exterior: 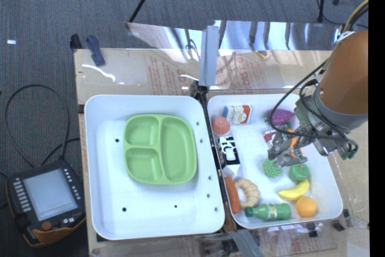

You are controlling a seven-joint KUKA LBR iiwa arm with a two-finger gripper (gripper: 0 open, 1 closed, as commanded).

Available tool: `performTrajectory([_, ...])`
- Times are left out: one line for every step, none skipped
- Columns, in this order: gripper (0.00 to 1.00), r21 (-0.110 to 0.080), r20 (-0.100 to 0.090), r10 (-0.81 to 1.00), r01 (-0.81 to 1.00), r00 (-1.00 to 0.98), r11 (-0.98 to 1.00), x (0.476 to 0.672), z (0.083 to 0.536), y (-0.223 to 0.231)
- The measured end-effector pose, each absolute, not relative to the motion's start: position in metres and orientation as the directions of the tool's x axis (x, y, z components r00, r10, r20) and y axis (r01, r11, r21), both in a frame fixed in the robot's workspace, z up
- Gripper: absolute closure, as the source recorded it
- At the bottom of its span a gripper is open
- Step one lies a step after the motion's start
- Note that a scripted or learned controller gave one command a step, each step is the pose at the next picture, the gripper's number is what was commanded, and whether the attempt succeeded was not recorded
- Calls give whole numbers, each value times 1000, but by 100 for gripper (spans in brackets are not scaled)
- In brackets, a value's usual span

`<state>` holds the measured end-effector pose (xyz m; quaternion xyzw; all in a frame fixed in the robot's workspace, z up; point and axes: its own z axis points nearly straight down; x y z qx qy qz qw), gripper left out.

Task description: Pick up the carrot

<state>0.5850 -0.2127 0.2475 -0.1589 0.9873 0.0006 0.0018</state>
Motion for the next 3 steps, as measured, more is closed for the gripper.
performTrajectory([100, 4, 2, -302, -302, -953, 953, 521, 261, -101])
performTrajectory([100, -1, -6, -371, -371, -929, 929, 641, 217, -209])
performTrajectory([100, 6, 2, -505, -505, -863, 863, 557, 258, -88])
